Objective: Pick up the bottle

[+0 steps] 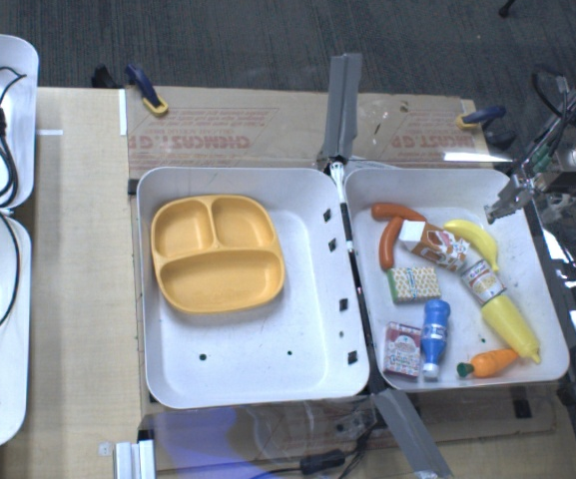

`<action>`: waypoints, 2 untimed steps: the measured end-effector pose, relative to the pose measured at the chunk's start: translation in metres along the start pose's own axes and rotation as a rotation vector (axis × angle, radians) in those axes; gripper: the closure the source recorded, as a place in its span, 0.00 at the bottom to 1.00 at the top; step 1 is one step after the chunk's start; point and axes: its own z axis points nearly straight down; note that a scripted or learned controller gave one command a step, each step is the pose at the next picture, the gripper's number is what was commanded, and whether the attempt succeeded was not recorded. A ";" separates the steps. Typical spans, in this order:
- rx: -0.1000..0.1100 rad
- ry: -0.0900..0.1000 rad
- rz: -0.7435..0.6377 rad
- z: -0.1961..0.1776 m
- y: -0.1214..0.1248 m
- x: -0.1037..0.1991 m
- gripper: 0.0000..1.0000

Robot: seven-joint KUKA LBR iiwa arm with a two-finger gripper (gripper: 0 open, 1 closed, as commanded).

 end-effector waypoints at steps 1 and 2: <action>-0.002 -0.001 0.085 -0.020 0.024 -0.034 0.00; -0.002 -0.001 0.085 -0.020 0.024 -0.033 0.00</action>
